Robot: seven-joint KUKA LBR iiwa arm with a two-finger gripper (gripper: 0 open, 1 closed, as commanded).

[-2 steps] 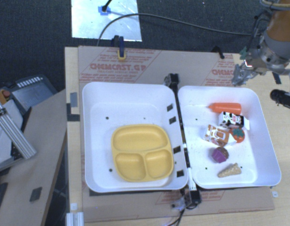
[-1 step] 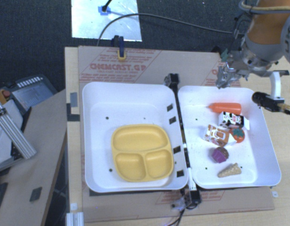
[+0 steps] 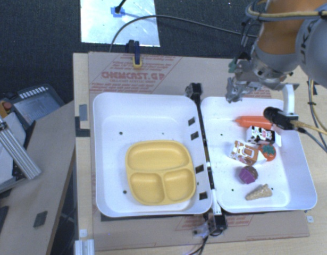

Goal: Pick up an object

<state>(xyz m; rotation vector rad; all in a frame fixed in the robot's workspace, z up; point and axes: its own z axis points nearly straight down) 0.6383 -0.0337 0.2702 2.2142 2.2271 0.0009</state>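
My gripper (image 3: pixel 235 94) hangs over the far left corner of the right bin (image 3: pixel 296 195), above its rim. An orange carrot (image 3: pixel 253 121) lies just below and to the right of it. Further down sit a small white box with dark print (image 3: pixel 260 135), a white and orange packet (image 3: pixel 244 152), a small round orange and teal thing (image 3: pixel 268 152), a purple fruit (image 3: pixel 248 175) and a tan wedge (image 3: pixel 259 192). Nothing shows between the gripper's fingers.
The left bin (image 3: pixel 107 121) holds a yellow divided plate (image 3: pixel 160 171). A black divider strip (image 3: pixel 201 142) runs between the bins. The arm's orange band (image 3: pixel 291 4) and grey body fill the upper right, with cables trailing over the right bin's far edge.
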